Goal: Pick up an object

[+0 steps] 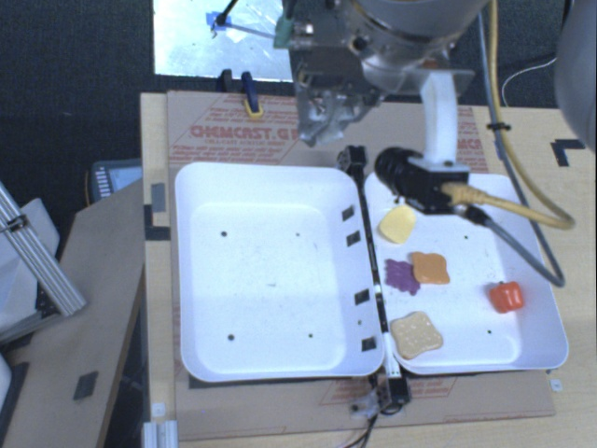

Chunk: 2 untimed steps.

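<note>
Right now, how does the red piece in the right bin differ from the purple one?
The red piece is red-orange and chunky; the purple piece is flat with ragged edges. The red piece sits alone near the bin's right side; the purple piece touches the orange piece. Both are small and lie in the right bin.

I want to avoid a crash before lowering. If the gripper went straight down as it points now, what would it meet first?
Probably the bench by the far rim of the left bin, not any object; the gripper hangs there, though depth is unclear.
</note>
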Each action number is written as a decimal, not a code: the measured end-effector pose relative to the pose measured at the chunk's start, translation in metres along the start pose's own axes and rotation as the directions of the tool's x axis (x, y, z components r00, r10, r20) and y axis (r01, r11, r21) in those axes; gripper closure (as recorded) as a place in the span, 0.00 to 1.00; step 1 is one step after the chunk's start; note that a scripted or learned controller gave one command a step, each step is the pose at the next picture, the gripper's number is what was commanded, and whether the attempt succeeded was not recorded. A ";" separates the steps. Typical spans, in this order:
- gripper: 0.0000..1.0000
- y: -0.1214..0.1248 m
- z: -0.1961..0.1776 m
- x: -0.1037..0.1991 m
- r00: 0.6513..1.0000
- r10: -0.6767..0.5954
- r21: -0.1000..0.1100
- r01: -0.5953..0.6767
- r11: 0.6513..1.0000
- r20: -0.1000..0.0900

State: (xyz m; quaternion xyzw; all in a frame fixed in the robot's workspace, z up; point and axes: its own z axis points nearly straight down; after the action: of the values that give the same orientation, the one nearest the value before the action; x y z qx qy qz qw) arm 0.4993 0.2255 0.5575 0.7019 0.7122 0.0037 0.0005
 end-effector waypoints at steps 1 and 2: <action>1.00 0.020 0.269 0.007 1.000 0.014 0.020 -0.014 1.000 0.011; 1.00 0.017 0.480 0.006 1.000 0.014 0.007 -0.014 1.000 0.005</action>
State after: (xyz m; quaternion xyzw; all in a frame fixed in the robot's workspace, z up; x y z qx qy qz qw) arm 0.5190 0.2340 0.0774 0.7070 0.7072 -0.0003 0.0000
